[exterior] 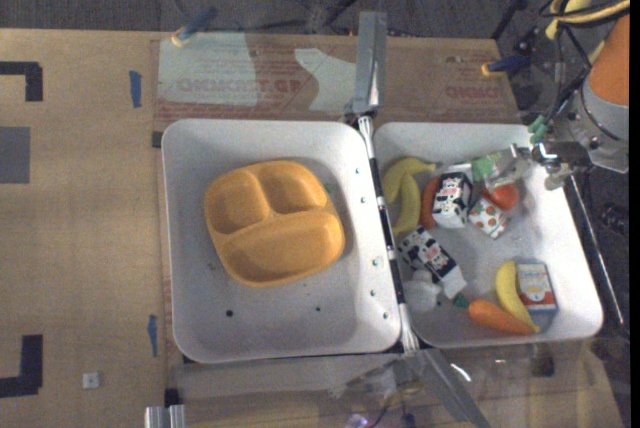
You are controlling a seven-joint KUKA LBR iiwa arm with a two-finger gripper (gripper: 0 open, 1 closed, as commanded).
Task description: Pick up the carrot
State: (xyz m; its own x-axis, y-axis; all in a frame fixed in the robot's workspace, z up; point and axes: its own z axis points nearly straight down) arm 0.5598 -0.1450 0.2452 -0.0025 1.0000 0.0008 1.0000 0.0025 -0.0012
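Nothing is picked up yet: the carrot [497, 316] lies untouched at the near edge of the right bin [585, 266], while the gripper [545, 161], whose state I cannot tell, hangs over the far corner.

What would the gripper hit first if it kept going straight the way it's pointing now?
Probably the small green-topped carton at the back of the right bin. The gripper points left across that bin's far edge, though its height above the items is unclear. The carrot lies toward the near edge, off that line.
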